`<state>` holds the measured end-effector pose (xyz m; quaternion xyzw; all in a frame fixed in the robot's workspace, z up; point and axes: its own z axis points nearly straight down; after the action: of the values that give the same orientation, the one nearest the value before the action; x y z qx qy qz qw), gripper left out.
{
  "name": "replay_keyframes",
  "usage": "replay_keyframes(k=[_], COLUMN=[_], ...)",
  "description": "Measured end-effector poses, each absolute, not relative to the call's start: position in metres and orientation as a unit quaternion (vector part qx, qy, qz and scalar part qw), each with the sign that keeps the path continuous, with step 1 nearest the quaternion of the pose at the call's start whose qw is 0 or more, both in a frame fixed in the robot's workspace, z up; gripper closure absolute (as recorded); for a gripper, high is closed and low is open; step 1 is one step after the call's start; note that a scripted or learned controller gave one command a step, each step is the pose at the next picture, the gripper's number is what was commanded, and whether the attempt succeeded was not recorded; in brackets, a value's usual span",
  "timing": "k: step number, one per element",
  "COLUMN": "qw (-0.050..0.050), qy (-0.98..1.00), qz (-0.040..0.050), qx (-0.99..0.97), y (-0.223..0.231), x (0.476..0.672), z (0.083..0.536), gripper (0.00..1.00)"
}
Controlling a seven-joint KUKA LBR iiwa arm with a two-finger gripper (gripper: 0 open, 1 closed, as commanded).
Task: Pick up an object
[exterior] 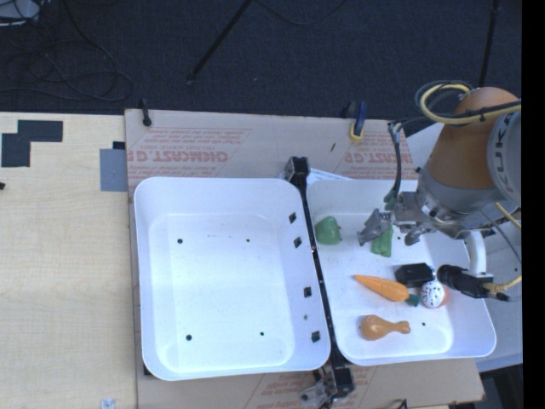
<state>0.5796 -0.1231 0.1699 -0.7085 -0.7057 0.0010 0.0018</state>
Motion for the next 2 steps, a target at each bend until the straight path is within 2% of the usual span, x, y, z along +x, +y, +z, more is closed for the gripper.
replay_keyframes(k=[1, 2], qw=[0.002, 0.001], qy=[-0.706, -0.707], qz=[0.0011, 0.0012], qx=[-0.709, -0.708], y=[-0.123, -0.137], x=[0.580, 0.593], z=[0.170, 0.083], gripper=[0.00, 0.00])
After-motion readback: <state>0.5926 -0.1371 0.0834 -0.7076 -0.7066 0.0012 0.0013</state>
